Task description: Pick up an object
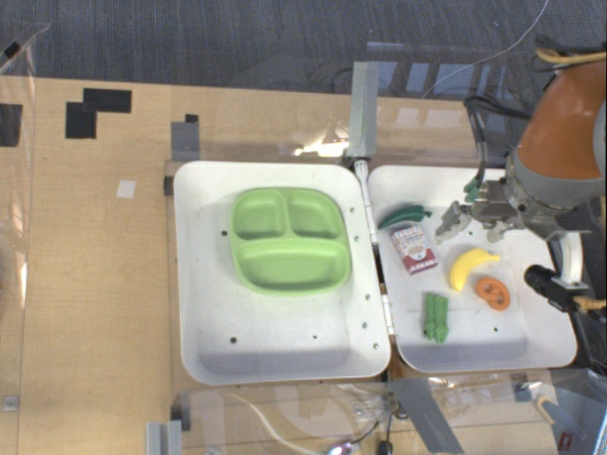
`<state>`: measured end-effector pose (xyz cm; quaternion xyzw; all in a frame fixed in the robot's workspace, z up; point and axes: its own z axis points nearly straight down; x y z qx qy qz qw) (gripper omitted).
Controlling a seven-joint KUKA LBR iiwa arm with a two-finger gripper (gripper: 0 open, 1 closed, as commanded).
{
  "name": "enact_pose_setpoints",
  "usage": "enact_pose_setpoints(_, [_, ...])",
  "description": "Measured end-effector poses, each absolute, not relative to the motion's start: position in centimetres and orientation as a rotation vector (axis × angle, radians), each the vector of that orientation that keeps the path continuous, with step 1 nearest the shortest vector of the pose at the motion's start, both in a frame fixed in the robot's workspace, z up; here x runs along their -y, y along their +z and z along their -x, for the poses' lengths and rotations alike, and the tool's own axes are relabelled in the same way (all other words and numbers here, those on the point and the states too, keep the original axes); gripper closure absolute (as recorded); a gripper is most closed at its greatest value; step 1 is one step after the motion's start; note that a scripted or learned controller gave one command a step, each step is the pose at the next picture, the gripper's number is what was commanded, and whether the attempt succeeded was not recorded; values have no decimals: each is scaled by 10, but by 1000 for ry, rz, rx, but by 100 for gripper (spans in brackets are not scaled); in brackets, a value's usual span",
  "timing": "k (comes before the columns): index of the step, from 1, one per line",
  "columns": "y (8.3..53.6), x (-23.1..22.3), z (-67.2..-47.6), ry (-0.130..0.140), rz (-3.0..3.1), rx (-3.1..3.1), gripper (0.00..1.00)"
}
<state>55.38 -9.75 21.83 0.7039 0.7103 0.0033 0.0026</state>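
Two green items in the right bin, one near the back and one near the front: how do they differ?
The green pepper is darker, glossy and curved, lying crosswise near the bin's back; the green block is paler, matte and straight, lying lengthwise near the front. The pepper lies closer to the gripper. Both lie loose in the right bin.

Right bin (545,349) contents: green pepper (404,216) at upper left, red-and-white carton (413,248) just below it, yellow banana (469,266) at centre, orange ring (492,293) beside the banana, green vegetable (435,317) near the front.
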Motion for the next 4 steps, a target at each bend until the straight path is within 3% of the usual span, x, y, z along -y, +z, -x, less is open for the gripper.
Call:
enact_pose_setpoints(1, [263, 31, -511, 6, -2010, -2411, 0])
enact_pose_setpoints(2, [170, 96, -487, 3, -2126, -2310, 0])
enact_pose_setpoints(3, [92, 118, -540, 17, -2151, -2271, 0])
enact_pose_setpoints(4, [93, 105, -495, 21, -1972, -2417, 0])
